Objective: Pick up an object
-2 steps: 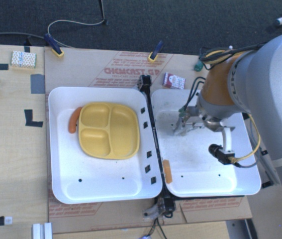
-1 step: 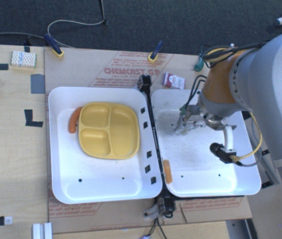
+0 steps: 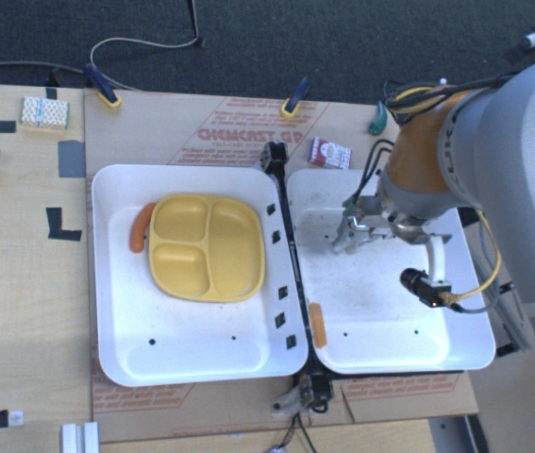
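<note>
KUKA iiwa arm: smooth, rounded light-grey casing forming a broad cylindrical link. Orange band: a wide ring circling the arm just beyond the grey casing, on the side towards the wrist. Wrist section: darker grey metal below the band. Gripper: small silver-grey metal assembly at the arm's tip. Cables: yellow and black leads looping over the band's upper edge; a further black-and-yellow lead curving beneath the wrist to a black connector.
</note>
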`<state>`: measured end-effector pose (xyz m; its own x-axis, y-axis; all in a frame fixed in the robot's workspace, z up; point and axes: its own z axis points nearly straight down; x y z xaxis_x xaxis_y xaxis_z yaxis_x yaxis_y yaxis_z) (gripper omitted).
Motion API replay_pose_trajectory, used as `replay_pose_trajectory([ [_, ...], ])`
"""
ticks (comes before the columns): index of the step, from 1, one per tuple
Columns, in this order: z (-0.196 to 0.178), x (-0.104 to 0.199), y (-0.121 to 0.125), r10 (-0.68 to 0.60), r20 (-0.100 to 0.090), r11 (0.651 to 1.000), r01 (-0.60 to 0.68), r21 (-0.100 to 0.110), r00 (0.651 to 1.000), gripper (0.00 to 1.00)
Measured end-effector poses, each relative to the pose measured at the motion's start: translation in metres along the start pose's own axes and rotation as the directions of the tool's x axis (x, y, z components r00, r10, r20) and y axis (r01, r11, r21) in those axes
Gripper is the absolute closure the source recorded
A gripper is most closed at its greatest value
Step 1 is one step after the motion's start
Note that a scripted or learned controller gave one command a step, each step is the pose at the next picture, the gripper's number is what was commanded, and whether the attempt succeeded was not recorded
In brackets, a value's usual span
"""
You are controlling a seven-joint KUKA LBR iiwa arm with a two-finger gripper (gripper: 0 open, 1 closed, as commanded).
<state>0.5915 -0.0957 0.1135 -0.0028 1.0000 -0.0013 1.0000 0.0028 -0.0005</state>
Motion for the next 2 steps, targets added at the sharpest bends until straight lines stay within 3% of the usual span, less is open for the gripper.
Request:
replay_pose_trajectory([
  [1,0.000,0.000,0.000,0.000,0.000,1.000,0.000,0.000,1.000,0.00],
  [2,0.028,0.001,0.002,0.002,0.000,1.000,-0.002,0.000,1.000,0.00],
])
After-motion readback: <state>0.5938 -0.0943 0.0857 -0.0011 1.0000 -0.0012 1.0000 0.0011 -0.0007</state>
